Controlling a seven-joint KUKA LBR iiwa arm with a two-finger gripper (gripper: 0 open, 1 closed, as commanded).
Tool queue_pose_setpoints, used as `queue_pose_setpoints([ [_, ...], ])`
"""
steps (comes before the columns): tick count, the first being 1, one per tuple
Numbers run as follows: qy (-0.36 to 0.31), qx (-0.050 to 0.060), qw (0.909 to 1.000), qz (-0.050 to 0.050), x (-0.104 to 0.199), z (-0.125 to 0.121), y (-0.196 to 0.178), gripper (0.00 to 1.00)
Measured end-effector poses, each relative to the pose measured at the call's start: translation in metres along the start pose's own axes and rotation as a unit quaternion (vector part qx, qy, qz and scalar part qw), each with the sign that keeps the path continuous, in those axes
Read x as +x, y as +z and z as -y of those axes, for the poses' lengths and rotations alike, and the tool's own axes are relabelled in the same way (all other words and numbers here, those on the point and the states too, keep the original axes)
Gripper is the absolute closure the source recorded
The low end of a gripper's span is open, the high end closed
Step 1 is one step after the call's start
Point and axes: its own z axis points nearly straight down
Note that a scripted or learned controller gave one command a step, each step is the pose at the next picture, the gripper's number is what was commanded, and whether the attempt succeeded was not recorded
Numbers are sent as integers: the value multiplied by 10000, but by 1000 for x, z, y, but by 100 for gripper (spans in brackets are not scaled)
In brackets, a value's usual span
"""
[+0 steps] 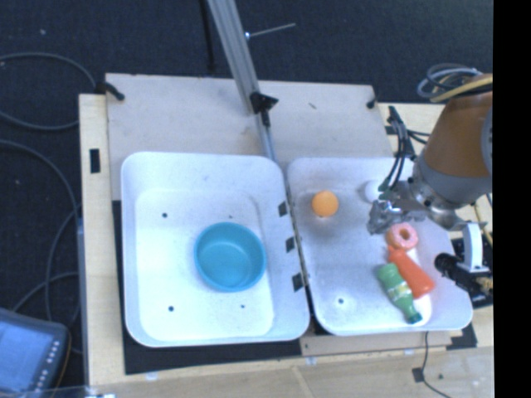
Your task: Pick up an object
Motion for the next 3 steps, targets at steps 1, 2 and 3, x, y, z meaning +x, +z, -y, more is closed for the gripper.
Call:
queue_pose_setpoints([
  [1,-78,-1,10000,0,-1,-2,-41,100],
  [2,-98,15,10000,-5,59,-14,-39,100],
  [3,-102,32,9999,-14,117,-27,-38,100],
])
